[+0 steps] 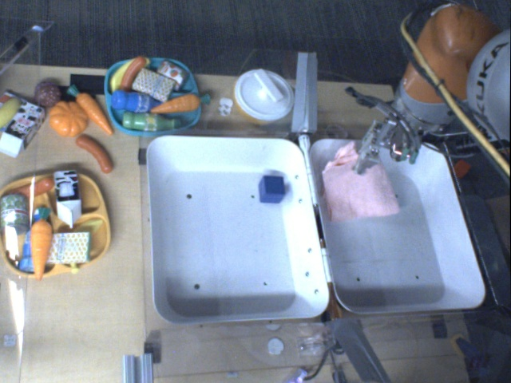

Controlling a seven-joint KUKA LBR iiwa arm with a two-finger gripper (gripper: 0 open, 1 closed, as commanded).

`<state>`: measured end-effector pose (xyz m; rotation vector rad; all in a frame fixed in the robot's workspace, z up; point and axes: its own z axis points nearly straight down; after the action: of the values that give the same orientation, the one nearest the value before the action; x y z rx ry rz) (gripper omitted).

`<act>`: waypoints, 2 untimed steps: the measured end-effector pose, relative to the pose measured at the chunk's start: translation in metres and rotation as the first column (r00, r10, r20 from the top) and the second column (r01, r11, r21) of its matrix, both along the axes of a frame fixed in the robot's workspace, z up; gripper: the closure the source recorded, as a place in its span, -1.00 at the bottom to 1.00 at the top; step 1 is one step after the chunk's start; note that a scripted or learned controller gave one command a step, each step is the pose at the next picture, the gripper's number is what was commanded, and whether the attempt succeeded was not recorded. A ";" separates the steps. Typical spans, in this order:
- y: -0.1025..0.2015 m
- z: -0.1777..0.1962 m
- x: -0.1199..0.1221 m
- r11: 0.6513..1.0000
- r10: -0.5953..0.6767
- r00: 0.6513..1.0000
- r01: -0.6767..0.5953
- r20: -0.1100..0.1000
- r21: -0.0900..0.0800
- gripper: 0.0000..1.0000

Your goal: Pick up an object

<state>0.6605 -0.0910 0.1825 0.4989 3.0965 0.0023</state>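
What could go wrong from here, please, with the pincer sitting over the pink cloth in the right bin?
The pincer sits at the top edge of the pink cloth, so it may pinch only a corner, and the limp cloth could slip out or drag along the right bin. The cloth also lies against the wall shared with the left bin, which could snag it.

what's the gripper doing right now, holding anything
Gripper: low over the right bin, its tip touching the top edge of the pink cloth; a hold on the cloth cannot be told from this view.
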 end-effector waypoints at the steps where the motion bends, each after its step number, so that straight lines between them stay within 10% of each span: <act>1: -0.040 -0.011 -0.008 1.000 0.011 1.000 -0.011 -0.002 0.000 1.00; 2: 0.014 0.000 -0.001 0.979 0.203 0.979 -0.203 -0.001 0.000 1.00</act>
<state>0.6594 -0.0773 0.1824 0.1797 3.1327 0.0031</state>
